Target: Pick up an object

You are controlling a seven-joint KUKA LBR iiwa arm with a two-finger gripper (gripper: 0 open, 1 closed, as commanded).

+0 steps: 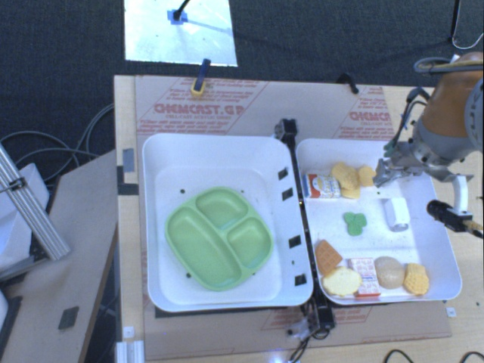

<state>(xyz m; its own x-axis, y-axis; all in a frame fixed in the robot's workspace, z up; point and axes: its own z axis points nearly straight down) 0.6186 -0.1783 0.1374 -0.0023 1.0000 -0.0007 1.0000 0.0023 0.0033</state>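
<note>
- Gripper (383, 174): hangs over the back part of the right bin (446, 267), reaching in from the right. Whether it is wide or narrow I cannot tell; nothing shows held in it.
- Yellow pieces (349, 178): nearest candidates, just beside the gripper toward the bin divider, a small cluster lying at the bin's back.
- Packet (322, 186): red and white, touching the yellow pieces on their far side from the gripper, long axis running across the bin.
- White cylinder (395, 212): near the gripper, toward the front of the bin, long axis running front to back.
- Green piece (354, 222): mid-bin, apart from the rest.
- Front row: cracker (327, 255), bun (342, 281), second packet (363, 271), round roll (389, 271), waffle (415, 278), well apart from the gripper.
- Left bin (159, 165): holds a green tray (218, 237), farthest off.
- Judgement: the yellow pieces lie closest, so a short shift toward the divider and a drop would serve.
</note>
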